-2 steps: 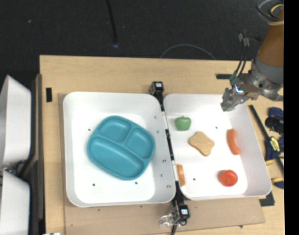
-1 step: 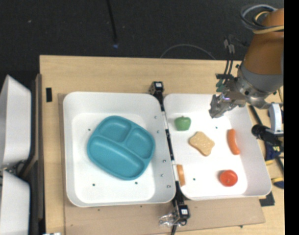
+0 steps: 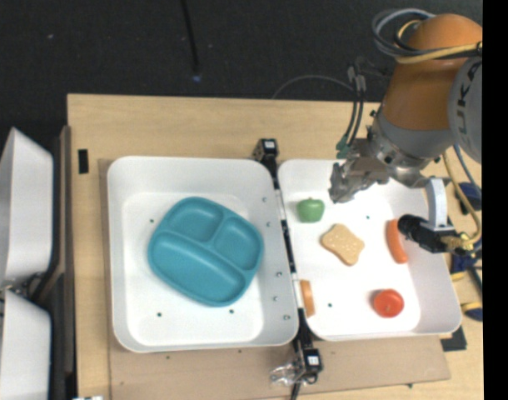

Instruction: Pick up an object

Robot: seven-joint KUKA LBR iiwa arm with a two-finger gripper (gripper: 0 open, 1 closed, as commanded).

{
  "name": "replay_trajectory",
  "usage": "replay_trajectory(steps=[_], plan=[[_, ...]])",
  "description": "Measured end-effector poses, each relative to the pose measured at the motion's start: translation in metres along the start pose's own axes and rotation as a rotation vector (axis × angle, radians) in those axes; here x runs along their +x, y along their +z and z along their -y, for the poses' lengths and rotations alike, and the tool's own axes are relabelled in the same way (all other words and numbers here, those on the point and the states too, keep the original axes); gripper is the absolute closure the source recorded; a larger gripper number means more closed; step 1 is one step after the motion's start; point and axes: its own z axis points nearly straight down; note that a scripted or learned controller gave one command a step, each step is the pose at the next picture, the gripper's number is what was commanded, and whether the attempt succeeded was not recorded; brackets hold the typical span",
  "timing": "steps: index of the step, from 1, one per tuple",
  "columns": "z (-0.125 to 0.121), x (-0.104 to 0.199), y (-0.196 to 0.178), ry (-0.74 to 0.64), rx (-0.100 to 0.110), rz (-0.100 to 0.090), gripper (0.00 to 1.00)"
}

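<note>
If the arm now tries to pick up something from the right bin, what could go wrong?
1. The claw hangs close to the green object, which looks small and rounded; it might roll or slip away when touched.
2. The tan bread-shaped piece lies just beside it and could be bumped.
3. A small orange piece sits right against the right bin's left wall, probably leaving little room for a grasp.

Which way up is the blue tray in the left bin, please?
Right side up: the tray lies flat in the left bin, its three compartments facing up with nothing in them.
</note>
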Motion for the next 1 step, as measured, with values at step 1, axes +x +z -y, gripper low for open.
replay_trajectory(steps=[1], plan=[[0.0100,0.0432,0.0154,0.002,0.001,0.001,1.00]])
